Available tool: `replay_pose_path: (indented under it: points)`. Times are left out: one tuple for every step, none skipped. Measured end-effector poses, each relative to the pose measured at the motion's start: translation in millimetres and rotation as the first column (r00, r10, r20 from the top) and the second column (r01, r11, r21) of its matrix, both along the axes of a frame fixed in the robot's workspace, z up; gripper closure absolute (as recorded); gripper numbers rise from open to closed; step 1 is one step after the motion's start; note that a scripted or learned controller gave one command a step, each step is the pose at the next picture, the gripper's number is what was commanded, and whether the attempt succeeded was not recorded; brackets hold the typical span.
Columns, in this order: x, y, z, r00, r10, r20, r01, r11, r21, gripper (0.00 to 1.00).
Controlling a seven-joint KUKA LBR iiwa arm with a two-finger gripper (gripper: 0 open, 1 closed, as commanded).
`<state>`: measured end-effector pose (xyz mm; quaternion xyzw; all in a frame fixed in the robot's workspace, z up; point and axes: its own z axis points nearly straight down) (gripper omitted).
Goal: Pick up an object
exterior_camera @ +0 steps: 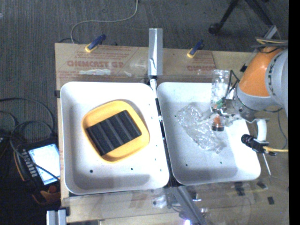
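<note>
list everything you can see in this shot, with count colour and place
white bins: 2, white, side by side on the bench
yellow tray with black ribbed insert: 1, yellow and black, in the left bin
crumpled clear plastic: 1, transparent, in the right bin
clamps: 2, blue and yellow, on the board's far edge
tablet: 1, lit screen, on the floor left of the bench
office chair base: 1, black, top right on the floor
arm: 1, grey and orange, at the right
gripper: 1, over the right bin's far right part

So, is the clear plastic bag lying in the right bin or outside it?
In it: the clear plastic bag lies crumpled on the right bin's floor, inside its rim.
</note>
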<state>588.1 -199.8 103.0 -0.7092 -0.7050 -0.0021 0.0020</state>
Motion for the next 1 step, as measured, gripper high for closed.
replay_pose_path:
  points:
    - [21.6,68.0,86.2,0.998,0.065,-0.002,-0.065,0.998,-0.006,1.00]
